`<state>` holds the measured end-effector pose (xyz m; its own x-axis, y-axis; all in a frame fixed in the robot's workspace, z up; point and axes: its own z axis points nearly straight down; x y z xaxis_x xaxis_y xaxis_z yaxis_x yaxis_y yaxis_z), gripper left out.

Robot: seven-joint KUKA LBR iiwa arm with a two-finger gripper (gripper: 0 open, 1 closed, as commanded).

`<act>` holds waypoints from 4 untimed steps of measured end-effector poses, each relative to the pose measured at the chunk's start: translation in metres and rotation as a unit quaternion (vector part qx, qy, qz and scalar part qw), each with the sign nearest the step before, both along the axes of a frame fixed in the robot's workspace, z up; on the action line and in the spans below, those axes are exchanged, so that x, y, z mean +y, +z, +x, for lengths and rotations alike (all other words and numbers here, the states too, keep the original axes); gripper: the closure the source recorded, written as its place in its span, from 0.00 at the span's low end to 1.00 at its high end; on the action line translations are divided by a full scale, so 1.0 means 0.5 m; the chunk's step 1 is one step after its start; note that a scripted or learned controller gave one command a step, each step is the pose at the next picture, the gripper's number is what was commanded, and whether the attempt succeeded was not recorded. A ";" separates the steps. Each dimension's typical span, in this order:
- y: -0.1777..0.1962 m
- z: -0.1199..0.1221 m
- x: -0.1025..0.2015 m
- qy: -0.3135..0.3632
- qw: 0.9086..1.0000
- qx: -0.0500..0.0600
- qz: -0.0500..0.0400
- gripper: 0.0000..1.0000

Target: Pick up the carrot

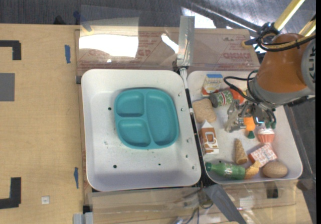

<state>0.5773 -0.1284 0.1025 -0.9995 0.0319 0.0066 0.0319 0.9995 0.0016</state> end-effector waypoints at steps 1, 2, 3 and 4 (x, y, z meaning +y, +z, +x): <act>0.257 -0.003 0.092 -0.041 0.999 -0.012 -0.001 1.00; 0.014 -0.183 0.000 0.056 0.998 -0.001 0.000 1.00; -0.024 -0.049 -0.087 -0.038 0.999 -0.009 -0.001 1.00; 0.301 -0.075 0.044 0.010 1.000 -0.013 -0.002 1.00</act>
